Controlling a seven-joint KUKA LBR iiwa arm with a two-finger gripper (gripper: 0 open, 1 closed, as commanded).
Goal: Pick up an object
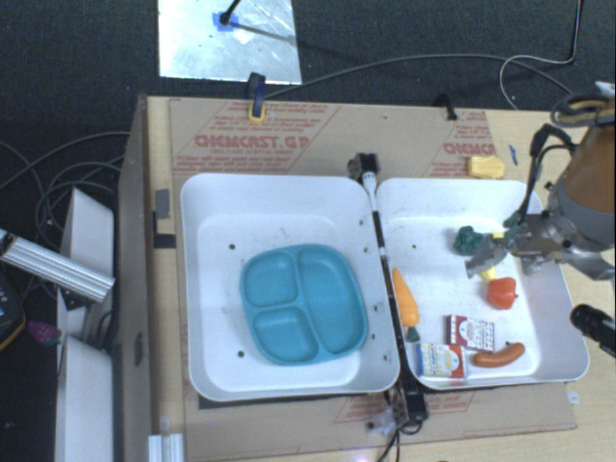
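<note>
A brown bench top (289, 128) printed with red lettering carries two shallow white bins side by side, the left bin (207, 258) and the right bin (423, 219), with a small yellow block (486, 167) lying at its far right

Dark carpet (77, 56) (cables (404, 64) across)

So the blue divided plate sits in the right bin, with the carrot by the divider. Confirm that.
Not quite: the camera view shows the blue divided plate in the left bin, not the right. The carrot does lie by the divider, on the right bin's side.
</note>
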